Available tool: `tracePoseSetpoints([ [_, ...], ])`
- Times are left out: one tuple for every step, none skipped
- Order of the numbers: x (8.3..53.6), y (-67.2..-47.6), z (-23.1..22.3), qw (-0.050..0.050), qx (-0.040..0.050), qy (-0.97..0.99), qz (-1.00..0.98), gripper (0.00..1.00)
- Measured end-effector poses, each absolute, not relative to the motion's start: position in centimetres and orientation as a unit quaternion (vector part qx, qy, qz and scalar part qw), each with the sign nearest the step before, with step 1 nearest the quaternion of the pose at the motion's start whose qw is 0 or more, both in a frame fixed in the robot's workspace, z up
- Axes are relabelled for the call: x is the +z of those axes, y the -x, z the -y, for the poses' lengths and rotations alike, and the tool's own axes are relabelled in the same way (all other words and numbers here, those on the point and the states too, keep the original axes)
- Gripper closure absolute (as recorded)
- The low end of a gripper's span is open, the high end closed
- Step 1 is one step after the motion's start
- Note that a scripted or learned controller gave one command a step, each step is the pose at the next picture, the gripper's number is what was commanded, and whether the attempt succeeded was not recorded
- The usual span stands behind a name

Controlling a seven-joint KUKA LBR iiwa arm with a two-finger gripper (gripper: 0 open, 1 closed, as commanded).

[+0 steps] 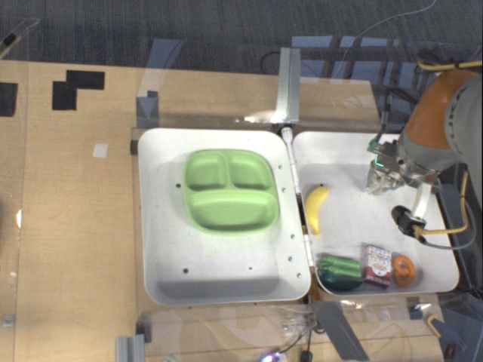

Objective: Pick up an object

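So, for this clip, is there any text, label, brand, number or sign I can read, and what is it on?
Nothing reads clearly.
Small box at the right bin's near edge: printed pink and white face, too small and blurred to read.
Green item beside it: no lettering can be made out.
Black block shapes on the bench: plain marks, not letters.
Banana, green divided plate, orange ball: no markings visible.

I see a light wood-grain bench top (68, 225) w/ two shallow white plastic bins directly on it, side by side, touching along a metal divider. Left bin (162, 277) sits mid-bench; right bin (445, 277) just beside it. Black square markings (75, 87) at far left.
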State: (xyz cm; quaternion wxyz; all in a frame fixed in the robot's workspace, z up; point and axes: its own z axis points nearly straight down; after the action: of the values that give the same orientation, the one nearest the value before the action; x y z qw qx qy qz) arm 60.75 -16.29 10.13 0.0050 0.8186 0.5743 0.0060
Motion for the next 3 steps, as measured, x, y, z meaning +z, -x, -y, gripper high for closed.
tracePoseSetpoints([
  [11.3,-60.9,16.2,0.006,0.0077,-0.818,-0.575,1.00],
  [14.3,-60.6,9.4,0.001,0.0017,-0.781,-0.625,1.00],
  [31.5,-56.6,4.7,0.002,0.0022,-0.799,-0.601,1.00],
])
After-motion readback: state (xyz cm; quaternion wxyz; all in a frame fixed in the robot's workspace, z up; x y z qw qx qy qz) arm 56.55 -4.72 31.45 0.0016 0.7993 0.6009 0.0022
